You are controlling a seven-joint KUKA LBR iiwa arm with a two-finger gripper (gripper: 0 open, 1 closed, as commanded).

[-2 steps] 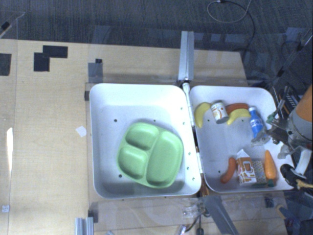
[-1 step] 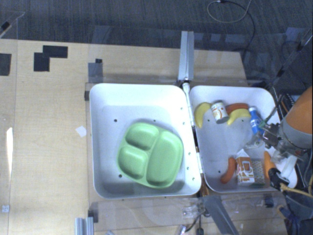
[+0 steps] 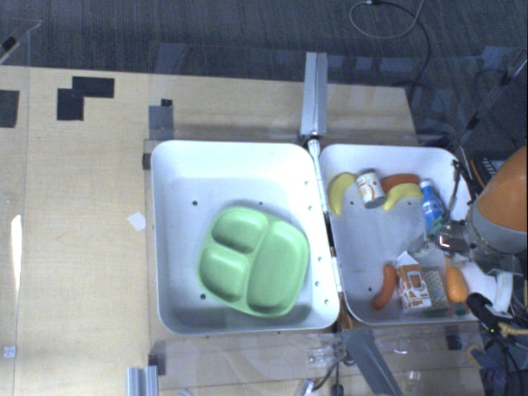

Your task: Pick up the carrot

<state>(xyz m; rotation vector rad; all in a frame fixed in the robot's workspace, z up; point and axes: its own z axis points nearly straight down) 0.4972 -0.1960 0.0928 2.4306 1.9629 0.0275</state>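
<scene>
In the right bin (image 3: 363, 246), a short bright orange piece that I take for the carrot (image 3: 454, 284) lies near the front right corner, beside a printed packet (image 3: 412, 288). The grey arm with its orange band (image 3: 505, 198) reaches in over the bin's right wall. Its gripper (image 3: 444, 242) hangs just above and slightly left of the carrot, between it and a blue bottle (image 3: 431, 208). The arm hides part of the carrot's right side.
A longer orange-red sausage-like piece (image 3: 383, 286) lies left of the packet. Two yellow bananas (image 3: 339, 193) (image 3: 404, 195), a small can (image 3: 369, 188) and a red sausage (image 3: 401, 180) crowd the bin's back. A green divided plate (image 3: 253, 261) sits in the left bin (image 3: 177, 221).
</scene>
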